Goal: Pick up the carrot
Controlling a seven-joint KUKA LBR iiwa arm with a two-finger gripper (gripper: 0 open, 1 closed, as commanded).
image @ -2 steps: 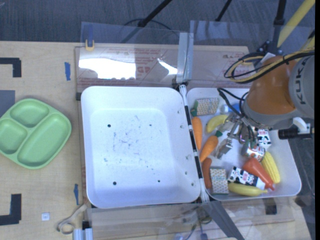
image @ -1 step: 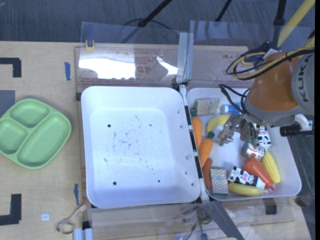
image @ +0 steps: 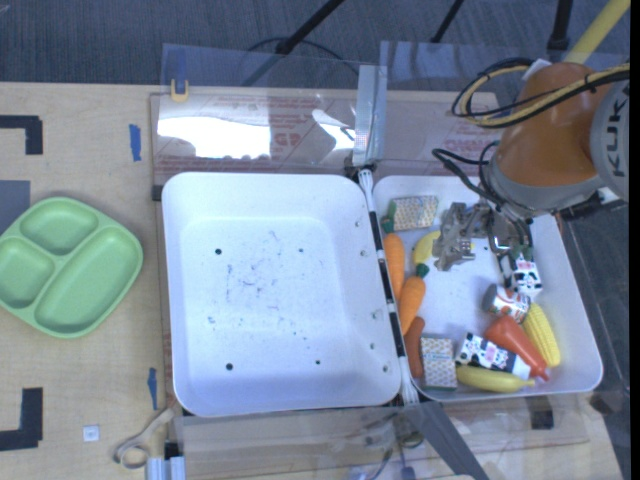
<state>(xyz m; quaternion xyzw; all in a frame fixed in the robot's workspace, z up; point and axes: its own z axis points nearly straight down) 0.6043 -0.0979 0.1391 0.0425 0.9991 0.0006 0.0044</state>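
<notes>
One carrot [image: 409,302], left of gripper [image: 455,240]

Arm [image: 570,118] cut off at right edge

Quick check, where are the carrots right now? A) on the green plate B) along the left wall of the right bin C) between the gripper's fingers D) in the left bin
B: the carrots lie end to end along the left wall of the right bin, with the gripper poised to their right above the bin floor and no carrot seen between its fingers.
</notes>
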